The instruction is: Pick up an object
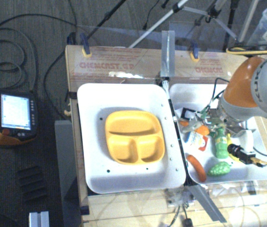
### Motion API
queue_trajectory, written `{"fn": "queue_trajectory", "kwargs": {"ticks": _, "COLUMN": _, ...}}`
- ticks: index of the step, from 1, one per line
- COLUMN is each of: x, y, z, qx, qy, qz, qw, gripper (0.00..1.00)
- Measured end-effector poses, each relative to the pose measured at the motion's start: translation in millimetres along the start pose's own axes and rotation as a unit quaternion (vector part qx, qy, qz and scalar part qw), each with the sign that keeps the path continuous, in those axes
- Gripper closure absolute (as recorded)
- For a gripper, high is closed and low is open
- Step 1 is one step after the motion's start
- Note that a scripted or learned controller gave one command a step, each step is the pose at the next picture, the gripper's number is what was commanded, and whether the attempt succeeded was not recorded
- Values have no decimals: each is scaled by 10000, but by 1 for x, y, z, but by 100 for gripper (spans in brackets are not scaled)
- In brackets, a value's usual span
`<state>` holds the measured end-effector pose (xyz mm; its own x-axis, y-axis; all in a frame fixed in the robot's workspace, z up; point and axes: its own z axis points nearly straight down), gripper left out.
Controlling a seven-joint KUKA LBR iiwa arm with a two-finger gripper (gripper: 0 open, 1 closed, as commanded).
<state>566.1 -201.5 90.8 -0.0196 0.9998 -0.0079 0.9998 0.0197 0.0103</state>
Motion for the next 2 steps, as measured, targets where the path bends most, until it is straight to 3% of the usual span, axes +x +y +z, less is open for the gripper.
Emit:
{"fn": "queue_trajectory", "kwargs": {"ticks": 1, "x": 0, "y": 1, "z": -9, "qx": -24, "qy": -4, "qz": -1, "qw": 10000, "gripper": 100}}
{"fn": "queue_trajectory", "kwargs": {"ticks": 2, "x": 38, "y": 28, "z": -135, "qx": 65, "qy": 19, "qz": 770, "qw": 9970, "gripper": 100}}
